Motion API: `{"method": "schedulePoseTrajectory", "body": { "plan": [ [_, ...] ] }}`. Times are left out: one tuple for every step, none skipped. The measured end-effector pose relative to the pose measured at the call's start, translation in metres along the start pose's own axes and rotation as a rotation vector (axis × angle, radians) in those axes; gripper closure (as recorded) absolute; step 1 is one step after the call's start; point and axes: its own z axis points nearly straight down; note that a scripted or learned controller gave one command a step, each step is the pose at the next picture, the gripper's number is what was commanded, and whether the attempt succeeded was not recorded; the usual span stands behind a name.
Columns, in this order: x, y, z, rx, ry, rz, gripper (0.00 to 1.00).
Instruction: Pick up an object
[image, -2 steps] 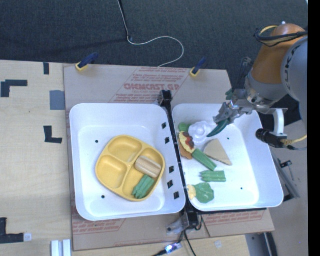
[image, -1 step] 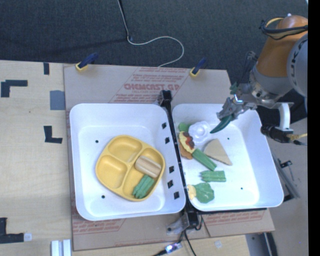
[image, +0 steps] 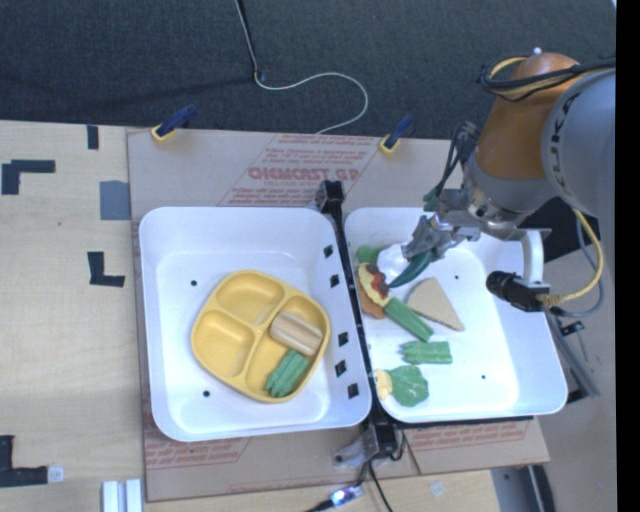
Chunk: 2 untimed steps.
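At six o'clock in the right-hand shallow white bin (image: 520, 385), nearest the camera, lies a lumpy green toy vegetable with a small yellow piece at its left side (image: 404, 385), close to the bin's near-left corner. Just past it toward twelve o'clock is a short green ridged toy piece (image: 426, 352), and beyond that a longer green stick-shaped toy (image: 407, 318) lying on a slant, its upper end touching a red-and-yellow toy food item (image: 374, 287) by the left wall. At three o'clock from that stick rests a tan wedge-shaped toy slice (image: 436, 304). In the left-hand shallow white bin (image: 170, 300) sits a yellow divided plastic plate (image: 232, 330), holding a tan block-like toy (image: 296, 329) and a green ribbed toy (image: 288, 372) in its right-side compartments. Farther back, the grey arm with its orange band (image: 515, 115) comes in from three o'clock, and the two-finger gripper (image: 412, 262) hangs low over the right bin's far-left part, just above the red-and-yellow item and a green piece behind it (image: 367, 255). Whether it is spread or closed cannot be told.
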Motion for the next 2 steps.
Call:
{"method": "schedulePoseTrajectory", "body": {
  "plan": [
    [0.037, -0.021, -0.005, 0.000, 0.000, 0.001, 1.00],
    [0.085, -0.043, -0.019, -0.001, 0.001, -0.001, 1.00]
  ]
}}
